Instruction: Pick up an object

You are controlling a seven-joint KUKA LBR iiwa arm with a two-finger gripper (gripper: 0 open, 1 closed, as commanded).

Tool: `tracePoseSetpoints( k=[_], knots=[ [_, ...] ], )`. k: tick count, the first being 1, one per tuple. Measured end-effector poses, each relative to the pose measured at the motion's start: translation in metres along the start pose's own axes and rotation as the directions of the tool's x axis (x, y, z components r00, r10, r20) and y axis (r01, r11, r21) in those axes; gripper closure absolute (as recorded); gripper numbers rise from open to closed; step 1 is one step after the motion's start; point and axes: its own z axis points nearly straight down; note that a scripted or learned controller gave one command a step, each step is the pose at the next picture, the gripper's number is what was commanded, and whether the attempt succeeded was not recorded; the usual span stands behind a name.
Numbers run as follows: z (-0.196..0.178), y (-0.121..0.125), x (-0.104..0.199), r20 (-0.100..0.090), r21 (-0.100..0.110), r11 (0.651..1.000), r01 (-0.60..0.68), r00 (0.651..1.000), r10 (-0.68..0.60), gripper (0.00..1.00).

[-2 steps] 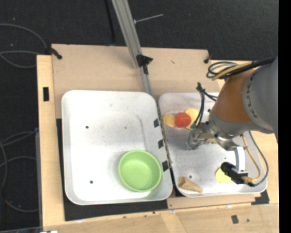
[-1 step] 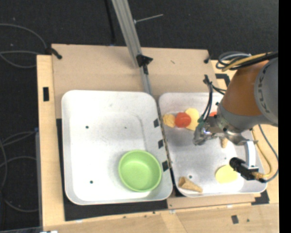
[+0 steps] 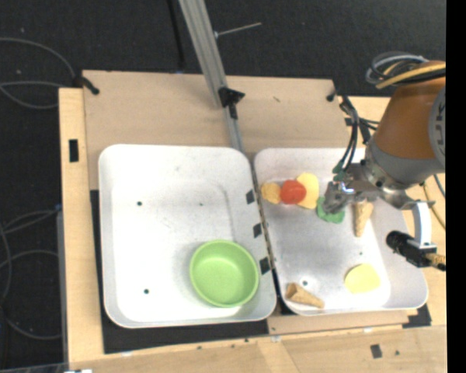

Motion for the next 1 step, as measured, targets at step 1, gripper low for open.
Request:
tracePoseSetpoints(
  k=[1],
  knots=[
    [-0.0215, 0.0014, -0.0006, -0.001, 0.004, 1.0, 0.001, 1.0, -0.001, 1.0]
  ],
)
